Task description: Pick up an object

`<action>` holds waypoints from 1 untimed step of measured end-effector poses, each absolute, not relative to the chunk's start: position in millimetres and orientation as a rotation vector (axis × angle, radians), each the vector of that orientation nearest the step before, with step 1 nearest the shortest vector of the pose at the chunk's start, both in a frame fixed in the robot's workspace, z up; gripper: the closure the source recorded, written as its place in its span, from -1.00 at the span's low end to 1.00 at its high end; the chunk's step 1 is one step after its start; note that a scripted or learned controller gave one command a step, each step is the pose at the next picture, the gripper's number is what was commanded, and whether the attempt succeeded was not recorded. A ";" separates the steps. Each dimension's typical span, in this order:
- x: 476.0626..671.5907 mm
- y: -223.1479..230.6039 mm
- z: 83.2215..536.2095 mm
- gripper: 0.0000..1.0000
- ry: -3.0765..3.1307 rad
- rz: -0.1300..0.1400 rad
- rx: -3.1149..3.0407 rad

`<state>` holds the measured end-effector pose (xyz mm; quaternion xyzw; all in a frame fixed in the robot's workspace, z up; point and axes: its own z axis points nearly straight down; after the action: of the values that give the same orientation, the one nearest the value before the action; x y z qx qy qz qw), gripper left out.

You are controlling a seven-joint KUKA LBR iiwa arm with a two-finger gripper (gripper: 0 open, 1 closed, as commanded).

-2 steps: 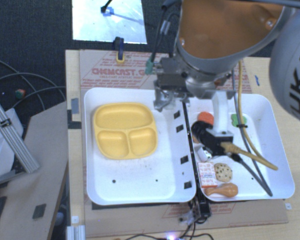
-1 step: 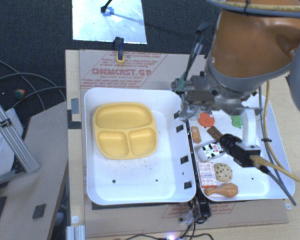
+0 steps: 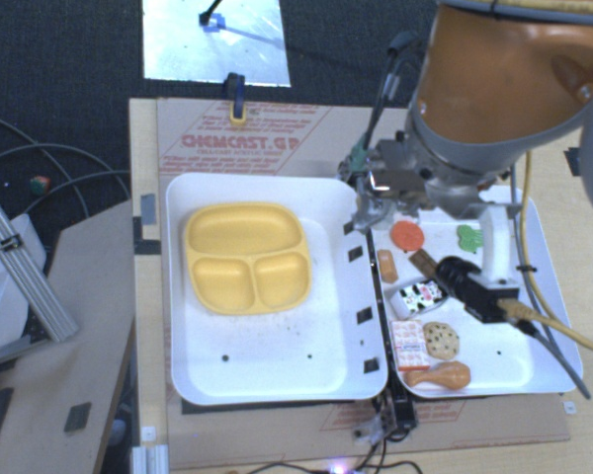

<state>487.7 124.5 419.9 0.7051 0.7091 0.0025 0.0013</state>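
Bench: pale wooden top [image 3: 143, 166]. A printed cardboard sheet [image 3: 277, 131] lies under two white bins. A blue-and-yellow clamp [image 3: 236, 102] sits on the cardboard's far edge. Dark carpet [image 3: 69, 57] behind, with a shiny metal plate [image 3: 212, 28] lying on it.

Left bin [image 3: 267, 378]: yellow divided tray [image 3: 247, 257] in the far half. Near half is bare floor, open room.

Right bin [image 3: 494, 373]: things crowd toward the shared wall.
- Far side: orange disc [image 3: 406, 235] and green piece [image 3: 468, 235], apart from each other.
- Near side: cookie [image 3: 441, 340] just beside a red-and-white packet [image 3: 408, 344].
- Along the near rim: an orange club-shaped thing [image 3: 440, 374], possibly a toy drumstick.
- The near right corner is open.

Gripper [image 3: 371, 200]: over the far end of the shared wall, near the orange disc. The wrist hides most of it, so I cannot tell how wide it stands or whether it holds anything.
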 end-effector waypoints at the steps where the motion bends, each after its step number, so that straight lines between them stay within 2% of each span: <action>1: 486.8 31.7 360.7 1.00 2.214 -0.003 2.229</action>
<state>486.8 31.7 360.7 0.7095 0.7047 -0.0010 0.0000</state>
